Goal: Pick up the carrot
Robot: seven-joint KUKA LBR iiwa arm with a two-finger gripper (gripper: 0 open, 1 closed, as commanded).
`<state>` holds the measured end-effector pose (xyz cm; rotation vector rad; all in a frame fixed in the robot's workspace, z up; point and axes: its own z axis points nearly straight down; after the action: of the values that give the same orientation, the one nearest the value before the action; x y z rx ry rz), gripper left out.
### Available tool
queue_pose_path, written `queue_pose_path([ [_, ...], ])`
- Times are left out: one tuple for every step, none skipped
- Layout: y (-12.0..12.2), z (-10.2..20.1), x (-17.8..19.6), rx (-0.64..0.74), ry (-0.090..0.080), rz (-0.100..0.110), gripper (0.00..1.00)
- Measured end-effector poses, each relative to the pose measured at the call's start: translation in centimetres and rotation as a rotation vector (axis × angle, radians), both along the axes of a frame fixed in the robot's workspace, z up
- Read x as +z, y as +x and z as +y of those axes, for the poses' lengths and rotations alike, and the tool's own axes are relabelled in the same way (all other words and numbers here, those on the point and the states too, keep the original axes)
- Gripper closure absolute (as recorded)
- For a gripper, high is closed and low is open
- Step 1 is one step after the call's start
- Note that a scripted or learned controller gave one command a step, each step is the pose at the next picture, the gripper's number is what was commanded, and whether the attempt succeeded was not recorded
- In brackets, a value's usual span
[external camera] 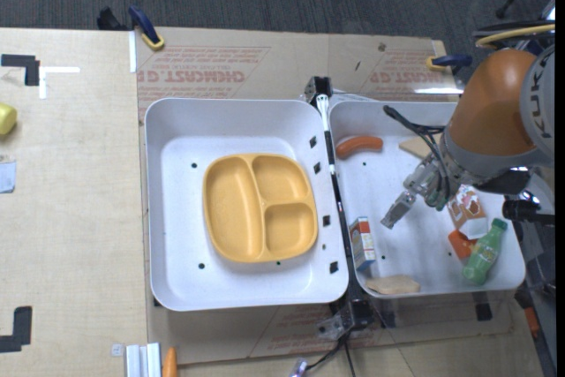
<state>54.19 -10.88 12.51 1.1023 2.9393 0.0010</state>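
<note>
The grey arm with its orange band is reaching in from the right over the right shallow white bin (388, 265). Its two-finger claw (399, 210) is hanging above the bin's bare middle, fingers slightly spread and pinching nothing. The small orange carrot (459, 244) is lying near the bin's right side, just beside a green plastic bottle (484, 253), apart from the claw. A reddish sausage (358, 145) is lying at the far left corner. In the left white bin (168, 216), a yellow divided plate (261, 207) is sitting.
</note>
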Motion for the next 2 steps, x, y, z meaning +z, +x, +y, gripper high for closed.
queue_pose_path([
  [3.7, 8.7, 6.7, -0.058, 0.000, 0.000, 0.00],
  [0.7, 15.4, 6.6, -0.082, -0.001, 0.003, 0.00],
])
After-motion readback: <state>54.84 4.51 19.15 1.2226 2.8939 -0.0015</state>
